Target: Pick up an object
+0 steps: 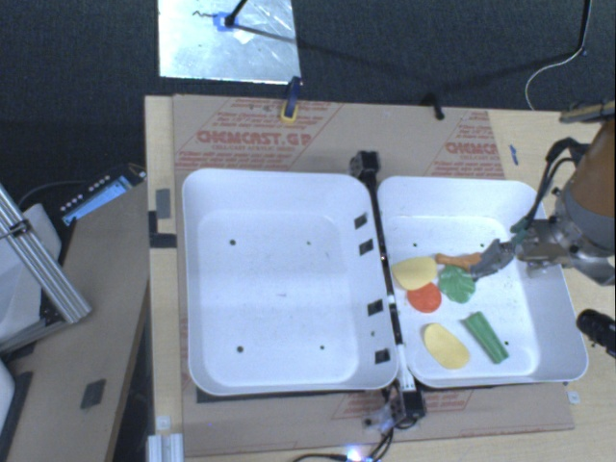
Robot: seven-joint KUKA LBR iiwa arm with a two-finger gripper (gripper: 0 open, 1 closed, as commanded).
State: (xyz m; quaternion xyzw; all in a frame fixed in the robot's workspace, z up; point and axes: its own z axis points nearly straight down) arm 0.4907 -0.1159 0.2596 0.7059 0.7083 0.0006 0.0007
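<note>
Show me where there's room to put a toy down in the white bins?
The left bin has bare floor wall to wall. In the right bin, bare patches lie along the far wall and right wall. It's crowded near the divider: yellow pieces, red disc, green leafy piece, green stick, pincer.

The arm [589, 215] is cut off by the right edge, and the gripper [489, 261] covers the orange piece's [456, 259] end.

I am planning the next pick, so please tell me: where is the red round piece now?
The red round piece lies in the right bin, near the divider between the bins, just below the yellow piece and left of the green leafy piece.
</note>
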